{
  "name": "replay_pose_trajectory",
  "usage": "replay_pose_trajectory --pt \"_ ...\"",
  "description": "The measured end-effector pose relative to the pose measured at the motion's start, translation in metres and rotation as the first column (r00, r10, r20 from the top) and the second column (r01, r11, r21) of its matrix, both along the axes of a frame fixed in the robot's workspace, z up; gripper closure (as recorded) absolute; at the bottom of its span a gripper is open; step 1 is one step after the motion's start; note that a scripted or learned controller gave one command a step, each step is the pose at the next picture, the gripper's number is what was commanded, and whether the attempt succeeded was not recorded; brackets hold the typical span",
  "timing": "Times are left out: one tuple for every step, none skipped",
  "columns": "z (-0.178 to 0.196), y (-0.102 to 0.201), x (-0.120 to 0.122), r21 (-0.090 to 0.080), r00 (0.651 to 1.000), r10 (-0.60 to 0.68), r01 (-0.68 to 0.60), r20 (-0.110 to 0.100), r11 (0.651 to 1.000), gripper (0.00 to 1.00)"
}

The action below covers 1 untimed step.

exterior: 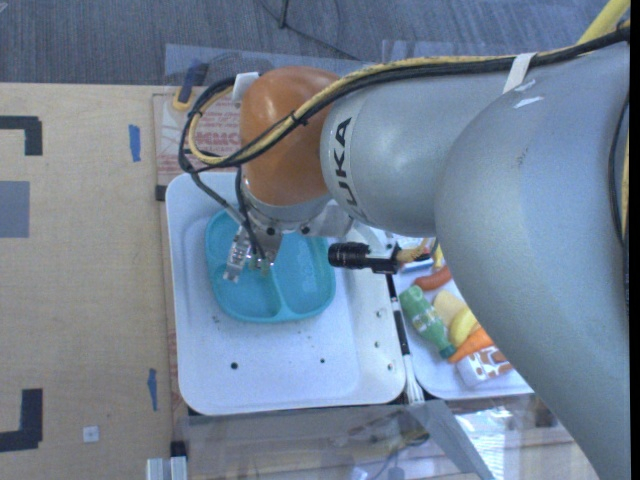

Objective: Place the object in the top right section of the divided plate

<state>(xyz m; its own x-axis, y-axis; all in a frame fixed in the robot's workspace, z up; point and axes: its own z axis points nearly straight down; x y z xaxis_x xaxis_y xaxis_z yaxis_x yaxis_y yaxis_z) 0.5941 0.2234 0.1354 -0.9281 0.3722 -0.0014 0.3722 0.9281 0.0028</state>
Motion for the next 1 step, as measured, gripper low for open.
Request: replay_pose_trajectory --pt "0.0000 -0.0007 0.0003 0.000 1.000 -0.001 0.001 0.000 1.000 0.00"
